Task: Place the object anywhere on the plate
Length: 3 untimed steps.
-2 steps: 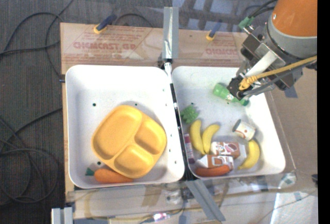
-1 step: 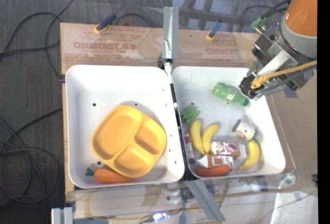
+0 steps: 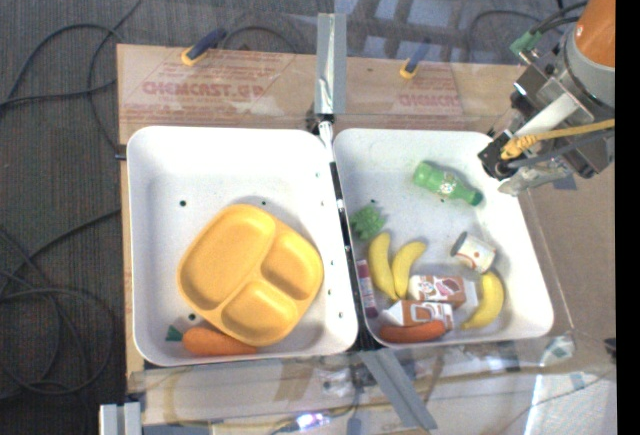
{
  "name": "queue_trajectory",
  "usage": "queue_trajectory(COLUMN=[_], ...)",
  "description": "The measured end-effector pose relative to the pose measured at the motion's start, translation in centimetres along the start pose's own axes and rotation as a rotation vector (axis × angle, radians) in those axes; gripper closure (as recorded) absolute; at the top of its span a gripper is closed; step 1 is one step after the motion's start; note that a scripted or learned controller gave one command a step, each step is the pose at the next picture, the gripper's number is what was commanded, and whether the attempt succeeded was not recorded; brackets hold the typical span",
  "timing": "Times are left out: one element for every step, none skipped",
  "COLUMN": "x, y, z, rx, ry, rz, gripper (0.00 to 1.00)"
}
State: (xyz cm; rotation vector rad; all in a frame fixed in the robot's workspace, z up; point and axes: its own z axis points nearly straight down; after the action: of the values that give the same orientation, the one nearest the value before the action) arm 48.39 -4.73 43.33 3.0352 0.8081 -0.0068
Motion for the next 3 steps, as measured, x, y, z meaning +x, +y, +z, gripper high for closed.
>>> queue_trajectory(x=[-0.9,-2.7,-4.1], y=[1.5,4.7,7.2], z=[0.0,0.8,0.0], rx=[0.001,0.0,-0.001], ry=[0.0,-0.001,0.0], rz=[0.153,0.143,0.077], gripper=[1.0,1.0,1.0])
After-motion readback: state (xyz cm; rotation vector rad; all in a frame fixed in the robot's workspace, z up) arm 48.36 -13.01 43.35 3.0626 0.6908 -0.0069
